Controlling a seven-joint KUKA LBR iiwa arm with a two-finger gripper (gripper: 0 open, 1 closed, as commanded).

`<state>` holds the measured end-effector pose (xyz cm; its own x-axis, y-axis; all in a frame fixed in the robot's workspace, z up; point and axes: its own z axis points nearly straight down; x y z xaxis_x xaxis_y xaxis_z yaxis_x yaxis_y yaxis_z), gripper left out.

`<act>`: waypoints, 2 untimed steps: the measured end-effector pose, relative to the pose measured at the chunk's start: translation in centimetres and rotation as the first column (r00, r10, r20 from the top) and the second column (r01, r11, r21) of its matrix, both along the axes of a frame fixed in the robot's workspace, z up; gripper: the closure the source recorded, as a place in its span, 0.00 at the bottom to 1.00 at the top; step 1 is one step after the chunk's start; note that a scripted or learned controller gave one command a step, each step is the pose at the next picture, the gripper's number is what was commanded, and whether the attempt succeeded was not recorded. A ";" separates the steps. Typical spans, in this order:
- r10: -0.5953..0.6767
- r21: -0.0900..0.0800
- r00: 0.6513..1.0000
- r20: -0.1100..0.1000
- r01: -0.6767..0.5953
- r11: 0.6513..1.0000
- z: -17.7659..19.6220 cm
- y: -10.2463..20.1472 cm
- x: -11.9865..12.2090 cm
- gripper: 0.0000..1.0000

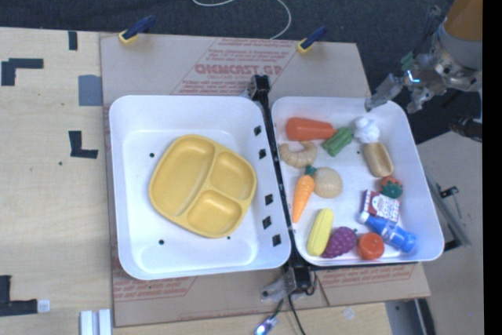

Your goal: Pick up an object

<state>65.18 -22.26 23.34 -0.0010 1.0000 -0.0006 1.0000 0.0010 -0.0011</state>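
The right bin holds several toy foods: a red-orange piece, a green piece, a small white item, a bread roll, a carrot, a corn cob, purple grapes, a tomato, a blue bottle and a red-white carton. My gripper hangs above the bin's far right corner, just beyond the white item. It stands open with nothing between its fingers.
The left bin holds a yellow divided plate. A black divider runs between the bins. Cardboard lies under both, clamped at the back. A white cable loops behind.
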 end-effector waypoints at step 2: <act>0.004 0.005 1.000 -0.013 -0.004 1.000 -3.4 14.1 -8.0 0.00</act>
<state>57.17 -8.17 19.95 -0.0053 1.0000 0.0043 0.9999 0.0053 -0.0146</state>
